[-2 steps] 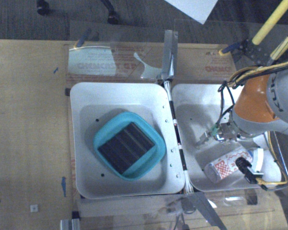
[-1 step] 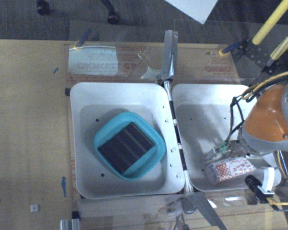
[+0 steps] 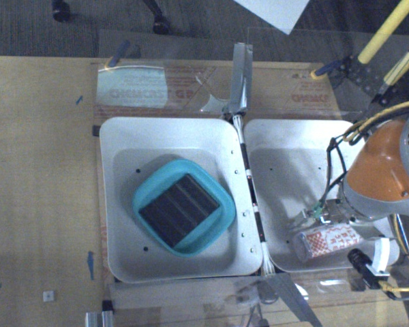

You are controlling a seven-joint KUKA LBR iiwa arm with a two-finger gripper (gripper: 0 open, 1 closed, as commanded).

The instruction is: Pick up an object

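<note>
My hand (image 3: 322, 213) low in the right bin (image 3: 286, 148), just above a red-and-white patterned can (image 3: 327, 241) lying on its side; grip state unclear, blurred. Left bin (image 3: 123, 148): teal dish (image 3: 218, 199) holding dark slab (image 3: 178, 208).

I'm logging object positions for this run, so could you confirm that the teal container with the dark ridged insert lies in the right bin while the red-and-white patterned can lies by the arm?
Not quite: the camera view shows the teal container in the left bin, not the right. The red-and-white can does lie by the arm, in the right bin.
</note>
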